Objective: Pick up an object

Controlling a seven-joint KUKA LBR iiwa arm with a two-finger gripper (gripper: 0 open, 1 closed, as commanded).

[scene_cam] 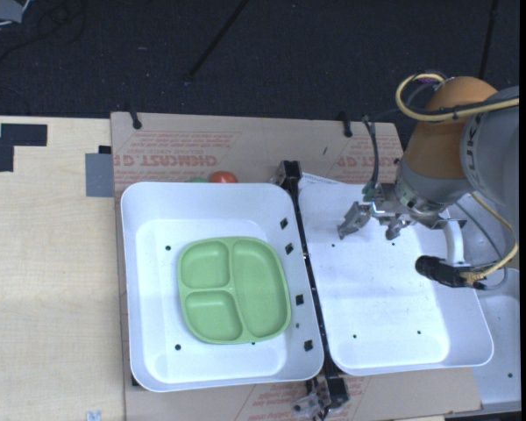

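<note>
1. We are looking down on two shallow white bins sitting side by side at the centre of the frame, with the grey arm (473, 147) reaching in from the right.
2. We are seeing the gripper (374, 220) hanging over the upper part of the right bin (403, 323), its two fingers spread apart and pinching nothing.
3. We are finding the only pickable object, a green divided plate (234, 289), lying flat in the middle of the left bin (149, 226), well apart from the gripper.
4. We are judging the task to be sitting at its opening step, the approach, with no grasp yet made.
5. We are reckoning the next move is calling for a crossing over the black divider (300, 261) toward the plate's rim, then a descent.
</note>
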